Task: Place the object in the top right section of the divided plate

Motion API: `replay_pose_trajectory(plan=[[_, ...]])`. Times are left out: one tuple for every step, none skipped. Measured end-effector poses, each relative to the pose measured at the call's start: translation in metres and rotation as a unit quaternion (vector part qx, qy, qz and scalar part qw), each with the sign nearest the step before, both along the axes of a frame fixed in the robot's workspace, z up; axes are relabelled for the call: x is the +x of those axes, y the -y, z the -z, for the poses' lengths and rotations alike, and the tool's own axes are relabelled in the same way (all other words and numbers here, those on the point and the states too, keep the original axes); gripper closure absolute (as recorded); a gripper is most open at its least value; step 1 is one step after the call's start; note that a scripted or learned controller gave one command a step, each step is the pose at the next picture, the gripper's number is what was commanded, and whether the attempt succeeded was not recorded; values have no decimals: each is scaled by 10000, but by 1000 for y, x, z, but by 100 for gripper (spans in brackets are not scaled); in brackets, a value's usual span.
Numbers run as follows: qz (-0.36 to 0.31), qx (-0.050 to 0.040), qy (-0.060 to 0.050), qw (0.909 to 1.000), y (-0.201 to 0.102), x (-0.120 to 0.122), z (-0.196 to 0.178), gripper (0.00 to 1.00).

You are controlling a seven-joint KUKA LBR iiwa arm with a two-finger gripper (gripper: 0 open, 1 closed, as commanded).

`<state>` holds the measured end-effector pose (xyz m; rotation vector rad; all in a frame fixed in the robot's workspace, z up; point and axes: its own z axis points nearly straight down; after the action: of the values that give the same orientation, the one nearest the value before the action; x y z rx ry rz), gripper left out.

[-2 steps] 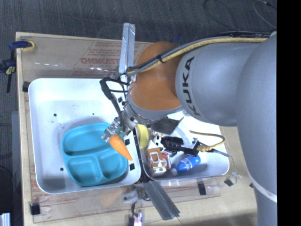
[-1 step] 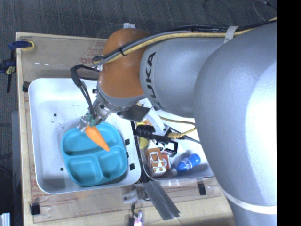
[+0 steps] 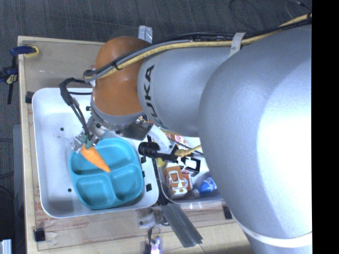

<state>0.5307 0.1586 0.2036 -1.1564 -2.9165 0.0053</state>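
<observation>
Smooth grey shell on the arm (image 3: 254,115), faint sheen, glossy orange band (image 3: 119,83) above it. Blue plate (image 3: 114,181) looks like matt plastic; white bin (image 3: 50,142) smooth, lightly glossy. Orange carrot (image 3: 95,157) reads satin plastic. Surface (image 3: 58,54) pale wood.

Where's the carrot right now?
The carrot lies slanted across the upper left part of the blue plate in the left bin, its top end right by the gripper.

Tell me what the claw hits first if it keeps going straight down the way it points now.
Probably the blue divided plate: the claw sits at its upper-left edge with the orange carrot at its tip, which would likely touch first. Depth is hard to judge.
</observation>
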Motion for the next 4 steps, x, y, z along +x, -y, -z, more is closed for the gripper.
replay_pose_trajectory(plan=[[-62,2,5,10000,63,-55,13,100],[-460,5,15,9989,33,-35,-6,100],[-453,2,7,9990,46,-33,24,100],[-253,7,18,9997,49,-6,-20,100]])
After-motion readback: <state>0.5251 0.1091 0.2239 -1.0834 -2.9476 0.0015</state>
